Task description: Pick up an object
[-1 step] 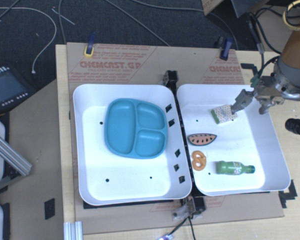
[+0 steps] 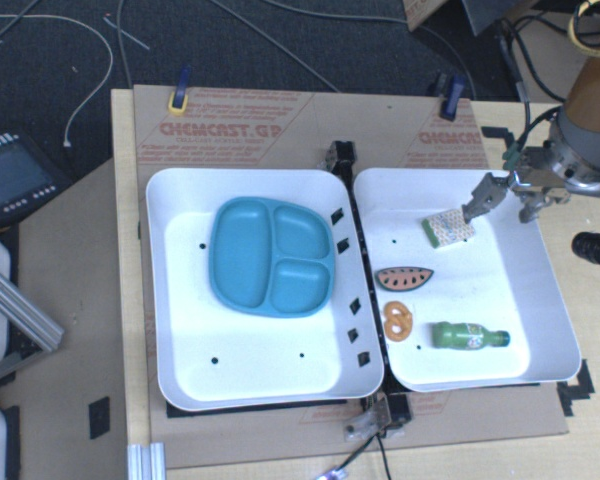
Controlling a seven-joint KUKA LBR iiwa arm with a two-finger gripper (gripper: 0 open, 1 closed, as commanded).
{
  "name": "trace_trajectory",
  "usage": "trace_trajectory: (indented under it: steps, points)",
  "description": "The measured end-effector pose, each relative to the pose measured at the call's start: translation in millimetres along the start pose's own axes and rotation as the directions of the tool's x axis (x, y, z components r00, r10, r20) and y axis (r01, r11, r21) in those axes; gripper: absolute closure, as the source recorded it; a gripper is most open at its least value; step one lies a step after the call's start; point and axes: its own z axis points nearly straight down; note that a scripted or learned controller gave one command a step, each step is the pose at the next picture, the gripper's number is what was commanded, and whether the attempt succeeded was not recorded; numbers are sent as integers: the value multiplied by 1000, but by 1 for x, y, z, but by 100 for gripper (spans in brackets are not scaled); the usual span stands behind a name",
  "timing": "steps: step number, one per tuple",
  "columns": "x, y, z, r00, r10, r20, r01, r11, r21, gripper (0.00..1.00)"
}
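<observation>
Camera view gives you four items in the right bin [image 2: 540,268]: one green-dotted sponge [image 2: 448,228] near its far edge, one watermelon slice [image 2: 404,278], one pretzel [image 2: 397,320] and one green bottle [image 2: 468,336] toward the near edge. One blue divided plate [image 2: 272,256] lies mid left bin [image 2: 170,298]. Your gripper [image 2: 504,198] hovers spread, unladen, over the far right corner, one finger just beside the sponge; the arm is cropped at right.

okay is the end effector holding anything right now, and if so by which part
Nothing is held. The end effector sits open at the right bin's upper right; one finger nears the green-and-white block, which lies on the bin floor, not between its fingers.
</observation>
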Motion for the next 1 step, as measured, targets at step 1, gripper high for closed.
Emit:
trace_trajectory:
  steps: [1]
  points:
    - [1,-9,58,1000,1,-2,-1,1000,5,0]
